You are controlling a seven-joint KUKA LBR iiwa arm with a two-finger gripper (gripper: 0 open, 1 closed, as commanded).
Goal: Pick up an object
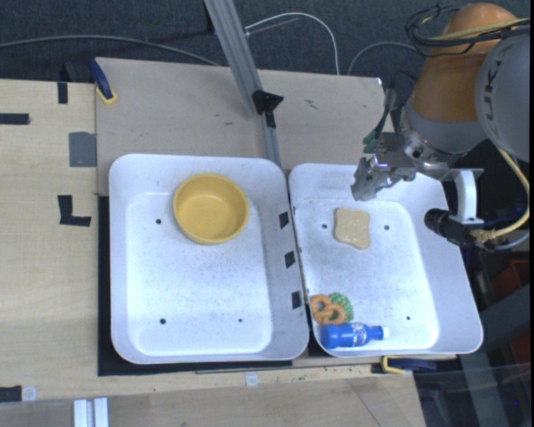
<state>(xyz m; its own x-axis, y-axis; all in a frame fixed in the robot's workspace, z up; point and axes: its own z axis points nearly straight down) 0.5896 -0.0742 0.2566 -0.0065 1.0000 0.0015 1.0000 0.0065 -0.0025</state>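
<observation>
Four things are on offer: a toast (352,228) just below the gripper (367,188) in the right bin (427,323), a pretzel (323,308) and blue bottle (351,334) at its near edge, and a yellow bowl (211,207) in the left bin (133,265). The claw hovers at the far rim; I can't tell whether it's wide or narrow. Best bet is the toast: come forward a touch, centre over it, straddle its narrow sides, drop straight down, since it's flat and easy to skate over.

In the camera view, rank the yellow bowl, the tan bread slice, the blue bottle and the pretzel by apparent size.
1. yellow bowl
2. blue bottle and tan bread slice: too alike to rank, the bottle longer, the slice wider
3. pretzel, partly overlapping a green item
</observation>
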